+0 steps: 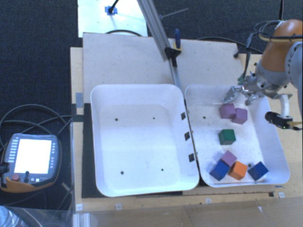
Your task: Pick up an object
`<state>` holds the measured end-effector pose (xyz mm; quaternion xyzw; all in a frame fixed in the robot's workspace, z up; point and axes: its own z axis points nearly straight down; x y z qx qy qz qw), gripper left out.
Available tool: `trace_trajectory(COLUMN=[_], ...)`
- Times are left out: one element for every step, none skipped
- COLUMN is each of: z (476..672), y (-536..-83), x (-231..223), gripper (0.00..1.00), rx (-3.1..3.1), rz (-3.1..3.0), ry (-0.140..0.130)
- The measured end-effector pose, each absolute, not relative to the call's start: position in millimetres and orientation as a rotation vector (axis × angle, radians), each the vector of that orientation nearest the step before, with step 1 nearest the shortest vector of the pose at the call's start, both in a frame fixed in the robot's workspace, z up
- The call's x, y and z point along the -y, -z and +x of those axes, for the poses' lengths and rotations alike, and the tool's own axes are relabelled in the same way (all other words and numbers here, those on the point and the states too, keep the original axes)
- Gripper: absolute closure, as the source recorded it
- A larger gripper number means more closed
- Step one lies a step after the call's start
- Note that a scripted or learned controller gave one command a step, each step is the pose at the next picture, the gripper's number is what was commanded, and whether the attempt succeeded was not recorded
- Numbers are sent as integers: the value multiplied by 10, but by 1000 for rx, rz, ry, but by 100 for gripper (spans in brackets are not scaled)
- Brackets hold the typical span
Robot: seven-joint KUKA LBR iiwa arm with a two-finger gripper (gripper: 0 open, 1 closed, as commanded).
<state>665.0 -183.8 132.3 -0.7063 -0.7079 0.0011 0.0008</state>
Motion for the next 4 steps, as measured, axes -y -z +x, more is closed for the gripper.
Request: trace_trajectory(z=[6657,6675,6785,6778], y=[-892,-1031,-1578,-2033], x=[1833,1836,1894,1874], gripper=[0,100,100,100], rx=[2226,2233,2233,2232], rz=[-2218,-2218,-2222,-2221], ry=[1,4,7,6])
